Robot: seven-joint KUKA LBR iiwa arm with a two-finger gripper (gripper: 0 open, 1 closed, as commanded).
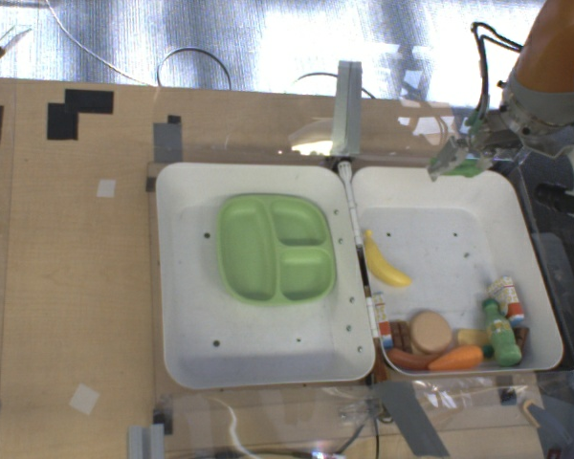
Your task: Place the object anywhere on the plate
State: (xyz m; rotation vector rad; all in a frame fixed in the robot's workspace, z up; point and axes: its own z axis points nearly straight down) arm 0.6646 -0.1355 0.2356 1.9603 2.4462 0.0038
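You have two white bins side by side on the bench: the left bin (pixel 187 352) holds a green plate (pixel 274 248) with three compartments, lying a little toward the 12 o'clock side of the bin's middle, and nothing lies on it. The right bin (pixel 459 232) holds the toys. A banana (pixel 385 264) lies at about 9 o'clock in that bin, just beside the divider between the bins and well apart from the rest. The others crowd the 5 to 6 o'clock edge: a round tan disc (pixel 430 332) sits near 6 o'clock, with an orange carrot (pixel 455 359) touching its lower side and a dark reddish sausage (pixel 409 359) next to the carrot toward 7 o'clock. A green bottle (pixel 502 338) stands or leans at about 5 o'clock, with a small white bottle with a red label (pixel 506 296) just above it. What the task's object is among these you cannot tell from their placing; all of them lie in the right bin, none on the plate. The arm (pixel 555 41) comes in at 1 o'clock of the view, its orange band high at the corner, and the gripper (pixel 464 161) hangs over the far rim of the right bin near 12 o'clock. Something green shows at its tip, but it is too small and blurred to identify, and you cannot tell how the gripper stands.
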